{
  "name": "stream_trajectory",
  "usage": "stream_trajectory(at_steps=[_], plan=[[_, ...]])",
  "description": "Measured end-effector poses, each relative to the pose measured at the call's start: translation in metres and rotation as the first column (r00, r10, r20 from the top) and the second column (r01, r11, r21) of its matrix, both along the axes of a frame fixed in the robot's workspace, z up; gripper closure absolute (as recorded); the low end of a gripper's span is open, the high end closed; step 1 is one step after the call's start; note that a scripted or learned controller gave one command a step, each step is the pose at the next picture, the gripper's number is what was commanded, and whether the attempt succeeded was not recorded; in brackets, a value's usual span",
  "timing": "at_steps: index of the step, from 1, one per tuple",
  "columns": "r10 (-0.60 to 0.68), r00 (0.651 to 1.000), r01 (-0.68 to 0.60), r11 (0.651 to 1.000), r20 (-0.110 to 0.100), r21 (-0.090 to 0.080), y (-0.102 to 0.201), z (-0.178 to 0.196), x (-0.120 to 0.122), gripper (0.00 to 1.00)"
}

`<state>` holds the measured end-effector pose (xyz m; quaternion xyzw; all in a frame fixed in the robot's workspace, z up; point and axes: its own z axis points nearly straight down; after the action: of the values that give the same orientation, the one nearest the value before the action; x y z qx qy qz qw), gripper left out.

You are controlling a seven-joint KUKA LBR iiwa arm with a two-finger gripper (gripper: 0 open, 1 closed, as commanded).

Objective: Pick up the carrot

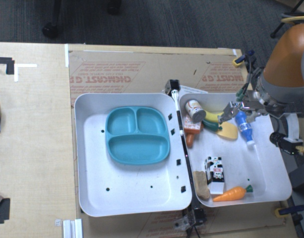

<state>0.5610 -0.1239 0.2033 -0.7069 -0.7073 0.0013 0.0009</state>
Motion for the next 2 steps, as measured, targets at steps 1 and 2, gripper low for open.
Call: stream_trajectory(at_steps=[1, 2], plan=[[0.389, 0.921, -0.389, 0.921, 0.002, 0.001, 0.023, -0.086, -0.030, 0.00], [0.305, 0.952, -0.305, 0.952, 0.005, -0.002, 0.044, 0.036, -0.081, 0.00]])
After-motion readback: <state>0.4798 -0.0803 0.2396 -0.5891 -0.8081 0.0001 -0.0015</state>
